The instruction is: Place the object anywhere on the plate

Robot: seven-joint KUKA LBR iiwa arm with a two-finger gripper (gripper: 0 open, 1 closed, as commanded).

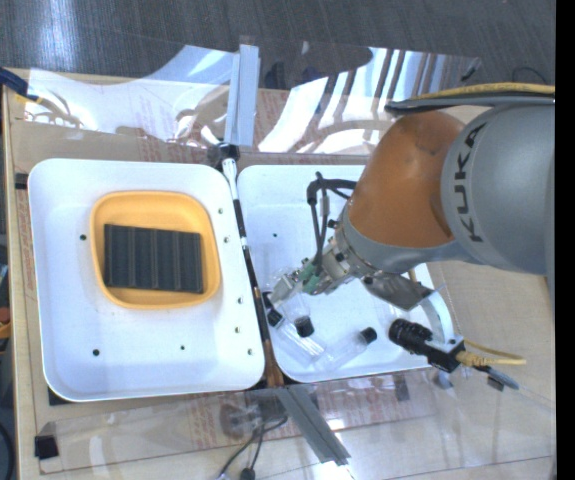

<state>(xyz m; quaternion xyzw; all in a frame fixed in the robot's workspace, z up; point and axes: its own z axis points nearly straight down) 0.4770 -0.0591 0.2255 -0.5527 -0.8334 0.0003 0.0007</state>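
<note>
Yellow and rounded at its corners, the plate [153, 248] lies in the middle of the left bin [57, 268], and a dark ribbed rectangular insert [155, 257] sits on its centre. To the right of the plate, past the rims where the two bins meet, is the right bin [277, 203], and the arm [447, 193] reaches over it from the right, its orange band bulging above the wrist and its grey body filling the space farther right of the plate. The gripper [292, 290] hangs low over the right bin, just right of the dividing rims and a little lower in the view than the plate's centre; its tip is a tangle of pale metal and a spot of green, and whether the fingers are open or closed on anything cannot be told. Below the gripper, on the floor of the right bin, lies a clear bottle [342, 346] with a black cap, on its side; this looks to be the object, well apart from the plate. Two small dark pieces [303, 325] lie close by it, nearer the plate's side, too small to name. Farther right of the plate, at the right bin's lower corner, a black handle [412, 336] sticks out with a yellow cable [492, 357] trailing from it. A thin black cable [319, 218] loops down beside the wrist.
</note>
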